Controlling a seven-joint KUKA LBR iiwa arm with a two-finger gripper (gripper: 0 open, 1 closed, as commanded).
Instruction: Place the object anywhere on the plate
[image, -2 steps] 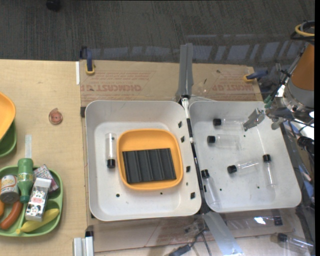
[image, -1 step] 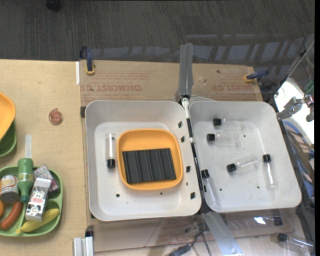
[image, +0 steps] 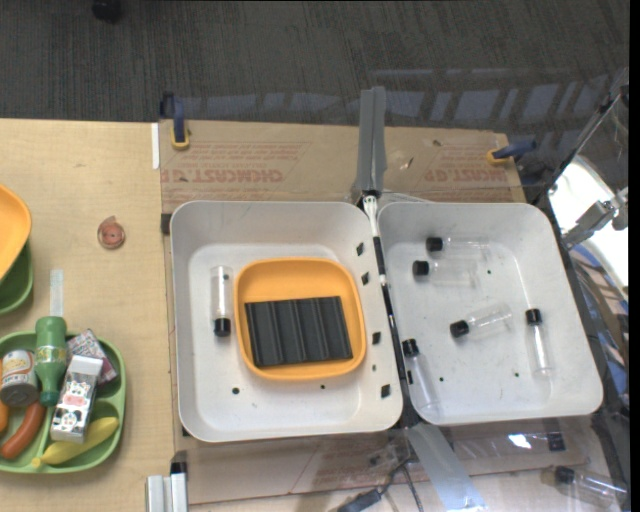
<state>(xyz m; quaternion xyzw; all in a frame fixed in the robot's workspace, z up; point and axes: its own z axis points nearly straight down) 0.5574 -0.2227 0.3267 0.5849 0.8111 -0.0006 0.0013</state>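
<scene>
In front of me two white bins sit side by side on a sheet of cardboard (image: 260, 170) on the worktop (image: 80, 180). The left bin (image: 190, 400) holds an orange plate (image: 298, 276), and a black ridged block (image: 299, 332) lies flat on the middle of that plate, inside its rim. Just beside the plate's left edge, on the bin floor, a clear tube (image: 220, 295) lies with its black cap toward the near side; it is close to the plate but I cannot tell if they touch.

The right bin (image: 570, 395) holds several more clear tubes with black caps, scattered apart: two near the far left (image: 452, 246), one near the middle (image: 482, 321), one toward the right (image: 539, 348).

Well to the left on the worktop stands a green tray (image: 100, 440) of toy food with a green bottle (image: 50, 355), and farther back a small pink disc (image: 111, 233).
</scene>
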